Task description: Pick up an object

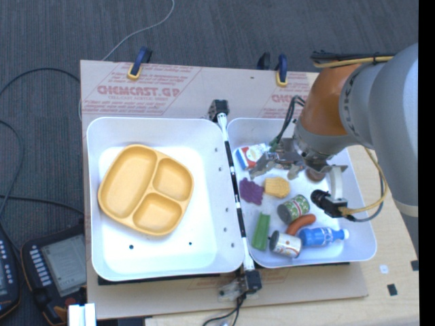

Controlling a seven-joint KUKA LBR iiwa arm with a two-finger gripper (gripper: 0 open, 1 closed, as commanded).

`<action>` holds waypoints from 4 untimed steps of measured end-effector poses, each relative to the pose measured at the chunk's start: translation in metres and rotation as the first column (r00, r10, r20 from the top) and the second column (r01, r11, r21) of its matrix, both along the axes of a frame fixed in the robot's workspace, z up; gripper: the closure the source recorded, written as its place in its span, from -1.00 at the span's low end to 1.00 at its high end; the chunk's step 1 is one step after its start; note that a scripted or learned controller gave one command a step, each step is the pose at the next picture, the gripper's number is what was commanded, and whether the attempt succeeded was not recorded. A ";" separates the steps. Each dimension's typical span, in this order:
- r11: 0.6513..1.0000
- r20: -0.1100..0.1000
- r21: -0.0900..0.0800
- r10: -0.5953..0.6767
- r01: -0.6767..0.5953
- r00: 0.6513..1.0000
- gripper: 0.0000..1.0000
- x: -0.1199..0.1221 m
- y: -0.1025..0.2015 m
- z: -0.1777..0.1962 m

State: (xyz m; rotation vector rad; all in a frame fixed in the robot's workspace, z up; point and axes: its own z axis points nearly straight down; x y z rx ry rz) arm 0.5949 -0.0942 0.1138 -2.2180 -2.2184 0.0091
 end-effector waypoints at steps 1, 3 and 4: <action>1.000 0.020 -0.001 0.001 -0.001 1.000 -1.00 -0.038 -0.003 -0.025; 1.000 0.017 -0.002 0.001 -0.001 1.000 -1.00 -0.038 -0.004 -0.018; 1.000 0.020 -0.003 0.000 0.000 1.000 -1.00 -0.106 -0.010 -0.027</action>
